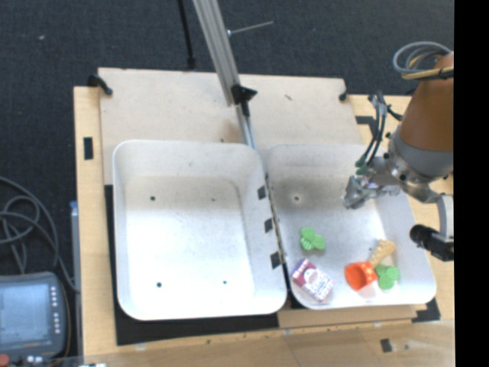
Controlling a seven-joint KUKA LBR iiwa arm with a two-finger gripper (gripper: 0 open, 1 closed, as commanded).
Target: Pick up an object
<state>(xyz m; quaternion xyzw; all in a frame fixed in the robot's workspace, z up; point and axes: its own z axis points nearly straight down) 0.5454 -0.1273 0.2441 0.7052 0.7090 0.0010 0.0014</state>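
The claw [357, 192], its state impossible to tell, hangs over the right bin [306, 167] in the approach step, and must next descend toward the green toy [311, 240]

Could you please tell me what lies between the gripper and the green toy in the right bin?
Nothing: in the camera view, only bare white floor of the right bin separates the gripper from the green toy lying lower left of it.
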